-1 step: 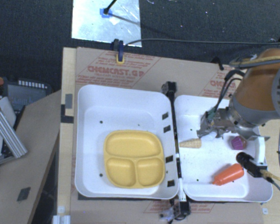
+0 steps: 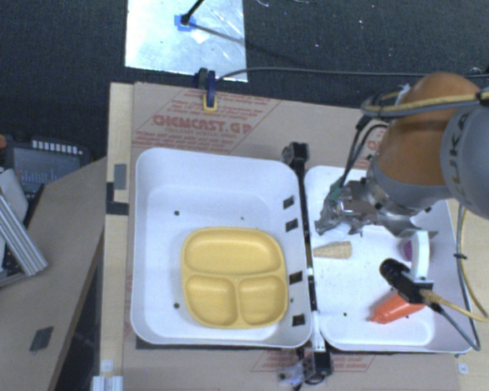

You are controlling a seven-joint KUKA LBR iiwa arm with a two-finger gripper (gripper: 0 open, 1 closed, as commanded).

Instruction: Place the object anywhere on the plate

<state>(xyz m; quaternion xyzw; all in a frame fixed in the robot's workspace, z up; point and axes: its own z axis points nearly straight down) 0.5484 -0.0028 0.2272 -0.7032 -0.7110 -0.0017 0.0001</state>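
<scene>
Camera view showed two shallow white bins side by side on the tabletop (image 2: 120, 132). The left bin (image 2: 146, 225) held a yellow plastic plate with three compartments (image 2: 232, 275), lying flat with nothing on it. The grey arm with its orange band (image 2: 423, 153) reached over the right bin (image 2: 360, 334). Its end effector (image 2: 336, 224) hung near that bin's left wall. Whether it was spread or pressed together could not be determined. A pale beige wedge-shaped piece (image 2: 332, 250) lay on the right bin's floor just below the end effector; contact could not be confirmed. An orange carrot-shaped item (image 2: 393, 310) lay towards the near right corner, well apart from the plate. A small purple object (image 2: 407, 244) was partly hidden beside the arm.
</scene>
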